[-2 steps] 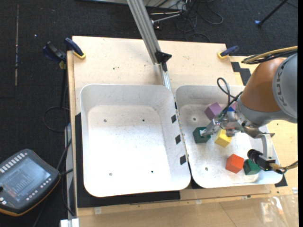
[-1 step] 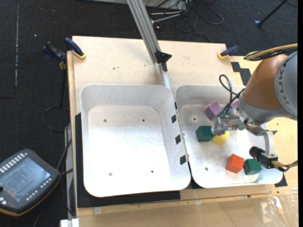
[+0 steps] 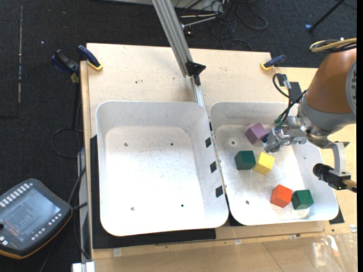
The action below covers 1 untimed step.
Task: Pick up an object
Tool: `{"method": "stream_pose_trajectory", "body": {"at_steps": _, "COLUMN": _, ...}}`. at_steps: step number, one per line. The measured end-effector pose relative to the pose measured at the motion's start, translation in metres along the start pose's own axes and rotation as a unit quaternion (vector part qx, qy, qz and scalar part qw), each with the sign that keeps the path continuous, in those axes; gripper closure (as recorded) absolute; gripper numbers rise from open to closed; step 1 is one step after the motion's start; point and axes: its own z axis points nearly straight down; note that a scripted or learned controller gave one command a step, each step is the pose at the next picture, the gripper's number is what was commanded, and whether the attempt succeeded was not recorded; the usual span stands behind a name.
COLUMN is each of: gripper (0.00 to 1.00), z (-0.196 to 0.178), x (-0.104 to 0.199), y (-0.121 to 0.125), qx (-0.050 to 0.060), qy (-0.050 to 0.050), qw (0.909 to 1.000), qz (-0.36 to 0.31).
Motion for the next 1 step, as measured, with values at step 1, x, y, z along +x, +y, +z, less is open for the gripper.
{"method": "stream_pose_trajectory", "body": {"at_steps": 1, "gripper": 1.0, "z": -0.0603, "x": -0.007, "y": 0.0063, "qx": 0.0, "qy": 0.0, "qw": 1.0, "qz": 0.0}}
